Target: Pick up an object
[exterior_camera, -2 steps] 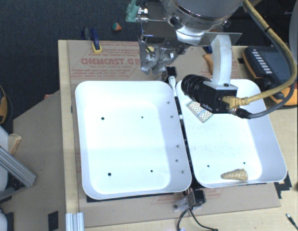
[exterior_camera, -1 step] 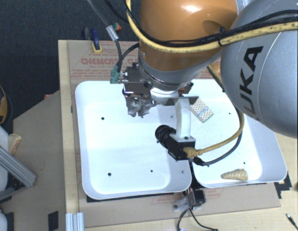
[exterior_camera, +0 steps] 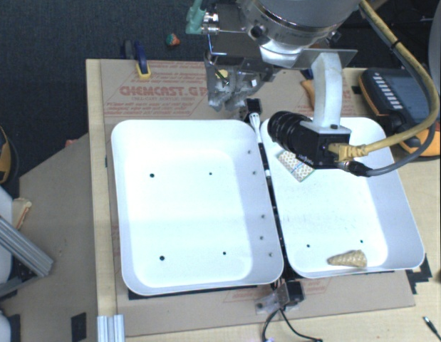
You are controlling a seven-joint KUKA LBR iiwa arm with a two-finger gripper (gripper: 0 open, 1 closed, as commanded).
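Well, starting at 9 o'clock in the camera view, the left bin (exterior_camera: pixel 122 191) sits on a brown board (exterior_camera: pixel 163 90) printed with red letters. Its white floor carries four small dark dots, two toward 12 o'clock and two toward 6 o'clock. At the board's 11 o'clock corner a blue and yellow clamp (exterior_camera: pixel 142 61) sits on the edge.

Above the left bin's 1 o'clock corner hangs the gripper (exterior_camera: pixel 231 91), over the board just beyond the bin's far rim and outside both bins. It is seen from above against cluttered metalwork, so I cannot tell whether the pincer is spread or pressed together.

The two bins meet along their inner rims, a line running from 12 to 6 o'clock through the middle of the view.

The right bin (exterior_camera: pixel 348 212) holds two things. A small flat packet (exterior_camera: pixel 294 165) with a pale speckled pattern lies tilted at the bin's 11 o'clock corner, close to the inner rim. A tan shell-like piece (exterior_camera: pixel 348 260) lies at 5 o'clock, just beside the bin's near rim and well apart from the packet. Both rest on the bin floor. The packet lies toward 4 o'clock from the gripper, and the shell-like piece lies farther off toward 5 o'clock.

Past the right bin's 1 o'clock corner an orange and black handheld unit (exterior_camera: pixel 395 91) rests on the bench
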